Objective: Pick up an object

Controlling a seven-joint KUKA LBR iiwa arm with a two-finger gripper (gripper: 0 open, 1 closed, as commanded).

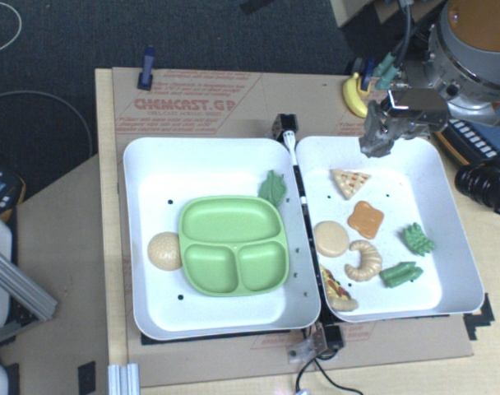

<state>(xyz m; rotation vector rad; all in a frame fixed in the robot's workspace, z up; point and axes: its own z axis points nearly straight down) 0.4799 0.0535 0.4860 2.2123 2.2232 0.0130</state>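
Hovering just above the pizza slice (349, 182), the gripper (375, 145) carries nothing visible between its fingers, whose spread cannot be judged; beyond the slice lie toast (365, 219), a croissant (364, 261), likely awaiting picking.

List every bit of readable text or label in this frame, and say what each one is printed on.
"CHEMCAST. G P" in red on the brown board behind the left bin.
Smaller red lines above and below it on the board: too blurred to read.
Faint red print on the board near the right bin: unreadable.
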